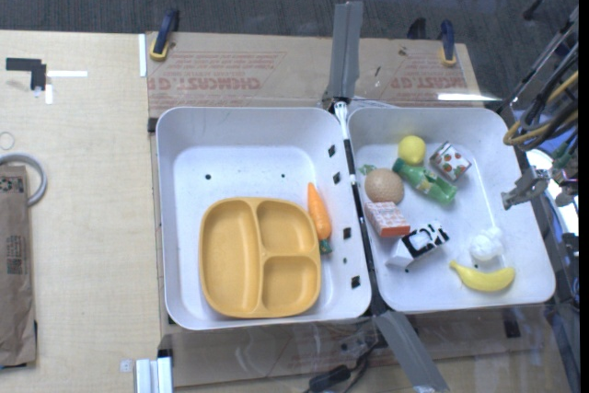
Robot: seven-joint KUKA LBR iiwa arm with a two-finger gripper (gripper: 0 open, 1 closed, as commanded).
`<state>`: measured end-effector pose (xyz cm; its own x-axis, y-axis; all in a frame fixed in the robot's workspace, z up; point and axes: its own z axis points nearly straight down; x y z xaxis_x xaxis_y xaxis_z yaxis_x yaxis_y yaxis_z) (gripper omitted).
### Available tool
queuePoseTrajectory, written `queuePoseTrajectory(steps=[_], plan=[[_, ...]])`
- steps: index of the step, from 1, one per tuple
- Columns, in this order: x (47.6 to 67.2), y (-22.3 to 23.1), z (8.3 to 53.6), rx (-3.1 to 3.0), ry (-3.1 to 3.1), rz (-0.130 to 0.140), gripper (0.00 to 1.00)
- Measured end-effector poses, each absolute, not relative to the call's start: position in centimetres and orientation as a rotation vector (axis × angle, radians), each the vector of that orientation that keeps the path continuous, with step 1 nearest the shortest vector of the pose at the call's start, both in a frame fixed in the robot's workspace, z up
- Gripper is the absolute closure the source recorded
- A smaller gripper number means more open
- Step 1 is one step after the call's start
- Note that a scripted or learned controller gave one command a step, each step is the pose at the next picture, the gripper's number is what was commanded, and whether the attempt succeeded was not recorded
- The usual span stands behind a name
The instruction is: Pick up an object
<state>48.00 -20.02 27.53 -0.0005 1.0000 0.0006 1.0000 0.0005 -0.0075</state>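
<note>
The right bin (515, 163) holds several small things. A yellow ball (411, 148) lies at the back beside a green bottle-like toy (427, 180) and a white cube with coloured dots (450, 161). A brown ball (384, 186) rests near the bin's left wall, with a red and white box (387, 218) just in front of it. Toward the front lie a black and white object (421, 242), a small white lump (485, 245) and a yellow banana (482, 276). In the left bin (184, 152), an orange carrot (318, 211) lies against a yellow divided plate (260, 256).
Yellow and blue cables and a grey metal piece (529, 184) hang over the right bin's right rim. A grey divider post (346, 51) stands behind the bins. A brown paper bag (14, 262) lies on the wooden bench at far left.
</note>
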Motion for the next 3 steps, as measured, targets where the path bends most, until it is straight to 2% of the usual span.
queuePoseTrajectory(steps=[1,2,3], plan=[[50.9,-15.7,11.3,-2.253,-2.206,-0.010,0.00],[55.6,-13.9,8.9,-2.143,-2.293,0.006,0.00],[59.7,-11.0,8.8,-2.499,-1.898,0.011,0.00]])
